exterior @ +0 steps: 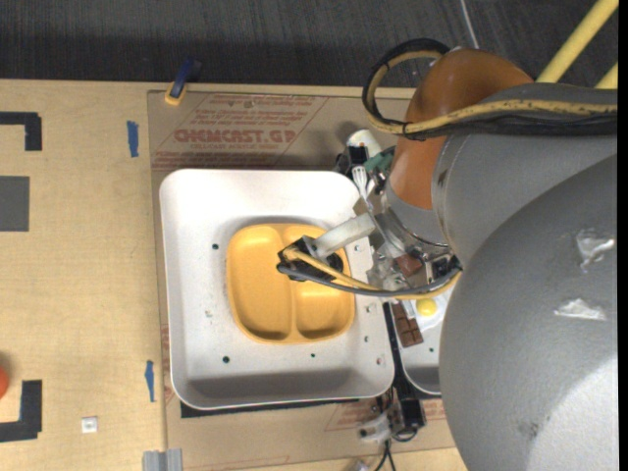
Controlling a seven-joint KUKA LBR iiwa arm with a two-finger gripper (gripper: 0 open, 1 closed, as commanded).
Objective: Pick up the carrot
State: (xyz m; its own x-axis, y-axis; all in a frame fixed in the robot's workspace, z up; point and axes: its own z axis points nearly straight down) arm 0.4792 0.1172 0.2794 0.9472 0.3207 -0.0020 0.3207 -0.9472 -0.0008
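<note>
My gripper [391, 266] hangs low over the seam between the two white bins, at the right rim of the left bin [196, 263]. The arm's grey body and orange band cover most of the right bin [424, 376]. A yellow two-compartment dish [265, 287] lies in the middle of the left bin, just left of the gripper. In the visible strip of the right bin, a small yellow item [427, 309] and a brown block [407, 328] lie right below the gripper.
The bins sit on a cardboard sheet [245, 130] on the bench. A blue and yellow clip [182, 79] lies at the cardboard's far left corner. A red-orange object [3, 383] peeks in at the view's left edge, far from the bins.
</note>
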